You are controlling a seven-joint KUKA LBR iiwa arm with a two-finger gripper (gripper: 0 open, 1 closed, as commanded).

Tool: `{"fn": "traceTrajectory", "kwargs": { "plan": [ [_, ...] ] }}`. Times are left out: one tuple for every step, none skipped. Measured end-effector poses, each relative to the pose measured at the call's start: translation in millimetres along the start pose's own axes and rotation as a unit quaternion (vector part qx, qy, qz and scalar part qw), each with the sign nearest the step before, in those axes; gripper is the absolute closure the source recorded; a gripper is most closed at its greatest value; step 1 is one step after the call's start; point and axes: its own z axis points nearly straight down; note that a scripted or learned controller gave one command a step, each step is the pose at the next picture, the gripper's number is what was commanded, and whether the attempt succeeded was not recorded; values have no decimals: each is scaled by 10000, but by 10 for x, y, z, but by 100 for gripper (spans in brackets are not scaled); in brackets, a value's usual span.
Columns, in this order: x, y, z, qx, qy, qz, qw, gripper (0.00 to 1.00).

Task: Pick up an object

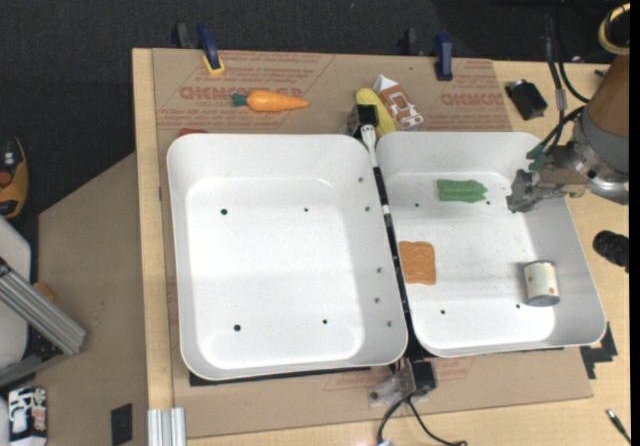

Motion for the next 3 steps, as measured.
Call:
{"fn": "traceTrajectory", "kwargs": {
  "plan": [
    [101,-494,-438,51,7,35,10000,100],
    [257,-673,-956,23,-4,23,10000,100],
    [209,-653,-1901,-7,-15,27,10000,100]
  ]
}}
